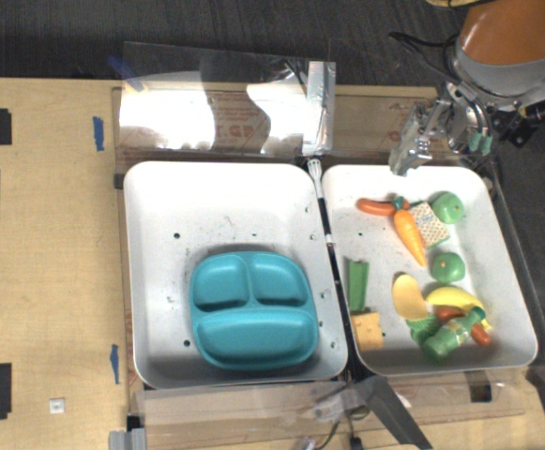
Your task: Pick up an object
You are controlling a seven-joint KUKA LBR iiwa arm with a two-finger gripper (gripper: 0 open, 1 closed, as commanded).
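Leftmost on the worktop (37, 251) sits the left bin (150, 204), holding a teal divided tray (253, 309) in its lower half. Just right of the seam, the right bin (507, 251) carries the toy food. Against its left wall lie a green strip (357, 284) and, below it, a small tan cube (368, 330). Further right, a red pepper (376, 207) lies near the top, touching an orange carrot (409, 235) that slants down and to the right. Beside the carrot is a tan patterned piece (429, 223), then a green round fruit (447, 206). Lower down are a second green fruit (448, 267), a yellow piece (409, 297), a yellow banana (452, 298) and a cluster of green and orange bits (450, 334) near the bottom right corner.

Above the bin's upper rim, just outside it, hangs the claw (405, 162) on the arm (507, 26) coming from the upper right. Nothing is seen between its fingers; how far they are parted cannot be told. The pepper and carrot lie nearest, just below the claw and apart from it.
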